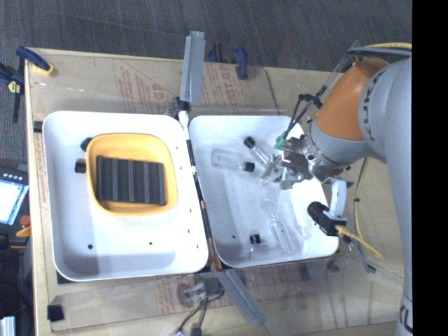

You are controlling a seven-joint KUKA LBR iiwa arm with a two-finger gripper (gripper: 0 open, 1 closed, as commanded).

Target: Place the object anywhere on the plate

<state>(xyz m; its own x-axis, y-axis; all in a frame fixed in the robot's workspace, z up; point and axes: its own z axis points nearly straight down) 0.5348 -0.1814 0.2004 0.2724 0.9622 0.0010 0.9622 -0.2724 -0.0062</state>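
A yellow plate [112, 145] lies in the left bin [63, 236], and a dark ridged block [131, 179] rests on its middle. In the right bin [224, 240] lie several clear plastic pieces, one [224, 159] near the bin's upper left and others [280, 231] near its lower right. Small black bits [248, 143] [255, 239] are scattered among them. My gripper [274, 170] hangs low over the right bin's upper right part, close to a clear piece with a black cap. Glare and the wrist hide what lies between its tips.
The grey arm with its orange band [346, 96] reaches in from the right over the bin's right wall. Two small black items [80, 165] sit just left of the plate. A metal divider [192, 65] and blue clamps [241, 60] stand behind the bins.
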